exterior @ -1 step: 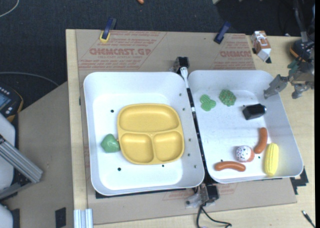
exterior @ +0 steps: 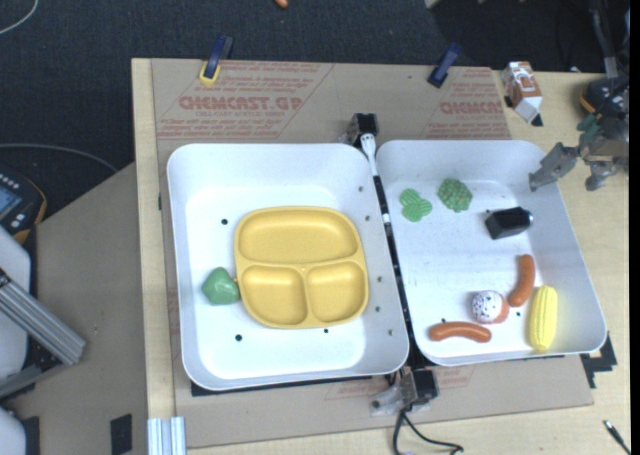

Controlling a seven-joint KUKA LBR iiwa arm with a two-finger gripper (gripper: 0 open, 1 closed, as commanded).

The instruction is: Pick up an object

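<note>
The right bin [exterior: 560, 233] holds several small things: a light green piece [exterior: 415, 206], a darker green knobbly piece [exterior: 455, 194], a black block [exterior: 507, 222], an orange sausage [exterior: 522, 280], a yellow corn cob [exterior: 543, 316], a speckled white ball [exterior: 487, 306] and a red sausage [exterior: 460, 332]. My gripper [exterior: 573, 171] hangs over the bin's far right corner, to the right of the black block. Its two grey fingers [exterior: 548, 165] are spread, and nothing sits between them.
The left bin [exterior: 200, 183] carries a yellow divided plate [exterior: 300, 265] with a green lump [exterior: 220, 286] beside it on the left. A small white and orange box [exterior: 522, 88] stands on the bench behind the right bin. Clamps [exterior: 213, 60] hold the back board.
</note>
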